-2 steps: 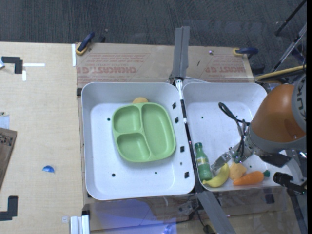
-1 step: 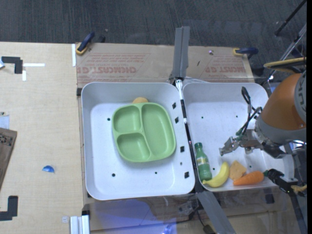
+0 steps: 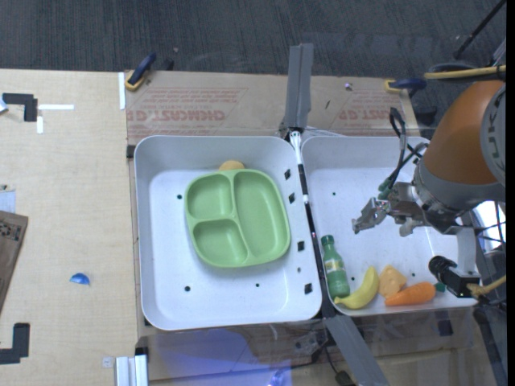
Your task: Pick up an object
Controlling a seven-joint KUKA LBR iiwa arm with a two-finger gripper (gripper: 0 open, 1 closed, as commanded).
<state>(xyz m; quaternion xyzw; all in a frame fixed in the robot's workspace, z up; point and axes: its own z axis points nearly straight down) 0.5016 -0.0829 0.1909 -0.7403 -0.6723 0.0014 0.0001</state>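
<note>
In the right bin (image 3: 346, 167), a green bottle (image 3: 333, 267) lies along the left wall near the front. A yellow banana (image 3: 362, 289), a pale orange piece of fruit (image 3: 392, 279) and an orange carrot (image 3: 410, 294) lie along the front wall. My gripper (image 3: 368, 216) hangs over the middle of this bin, above and behind these items, with nothing seen between its fingers. The left bin (image 3: 157, 215) bears a green divided plate (image 3: 238, 217), and a small yellow-orange object (image 3: 232, 166) peeks out behind the plate.
A grey divider post (image 3: 298, 87) rises between the bins at the back. Cardboard (image 3: 209, 103) lies behind the bins, with a blue-and-yellow clamp (image 3: 142, 68) at its corner. A wooden bench top (image 3: 56, 215) stretches to the left with a small blue item (image 3: 79, 279).
</note>
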